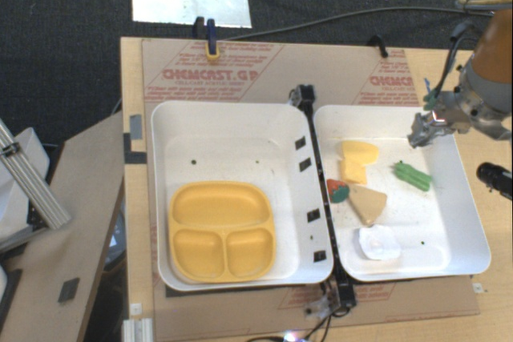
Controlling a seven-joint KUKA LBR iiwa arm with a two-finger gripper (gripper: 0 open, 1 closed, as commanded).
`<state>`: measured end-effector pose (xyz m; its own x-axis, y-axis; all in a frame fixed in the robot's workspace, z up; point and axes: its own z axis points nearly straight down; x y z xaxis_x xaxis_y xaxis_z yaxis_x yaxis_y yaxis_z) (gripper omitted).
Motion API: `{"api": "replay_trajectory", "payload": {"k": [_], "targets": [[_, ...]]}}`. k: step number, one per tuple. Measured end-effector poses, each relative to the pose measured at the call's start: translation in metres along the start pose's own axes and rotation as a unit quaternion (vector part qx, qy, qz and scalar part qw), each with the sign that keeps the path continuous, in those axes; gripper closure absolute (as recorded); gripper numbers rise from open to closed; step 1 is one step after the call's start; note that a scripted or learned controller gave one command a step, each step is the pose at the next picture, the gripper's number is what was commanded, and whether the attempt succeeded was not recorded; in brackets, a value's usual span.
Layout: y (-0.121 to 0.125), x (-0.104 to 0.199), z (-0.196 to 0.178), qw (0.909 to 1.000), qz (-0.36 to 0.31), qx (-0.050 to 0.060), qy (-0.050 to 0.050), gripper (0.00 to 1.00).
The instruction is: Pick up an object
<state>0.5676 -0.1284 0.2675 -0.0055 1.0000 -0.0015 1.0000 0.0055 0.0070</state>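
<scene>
Claw (422,130): at the upper right of the right bin, over its far right corner, low near the rim. Nothing between its tips. Too small and blurred to tell whether it is open or closed.
Arm (489,84): grey, orange band above the wrist, enters from the right edge and slants down toward the claw.
Green piece (412,175): nearest thing to the claw, just below and a little left of it; long, lies at a slant on the bin floor, apart from the claw.
Yellow block (357,159): left of the green piece, upper middle of the right bin, lying flat.
Tan wedge (368,204): just below the yellow block, near it; whether they touch is unclear.
Red and green bit (337,191): small, beside the wedge's left edge, close to the bin's left wall.
White lump (377,243): below the wedge, pale against the floor, outline hard to read.
Right bin (469,232): white, shallow, holds all five loose things.
Left bin (200,132): white, shallow, touching the right bin along the middle seam.
Yellow tray (222,230): three compartments, sits in the lower part of the left bin.
Bench (264,64): tan board with red lettering, under both bins.
</scene>
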Motion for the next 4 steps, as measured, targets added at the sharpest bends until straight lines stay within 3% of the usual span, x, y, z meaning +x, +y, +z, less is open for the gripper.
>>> {"api": "replay_trajectory", "payload": {"k": [3,4], "targets": [[0.042,0.128,0.018,1.0,-0.001,0.002,0.001,1.0],[0.057,0.185,0.017,1.0,-0.002,0.002,0.002,1.0]]}}
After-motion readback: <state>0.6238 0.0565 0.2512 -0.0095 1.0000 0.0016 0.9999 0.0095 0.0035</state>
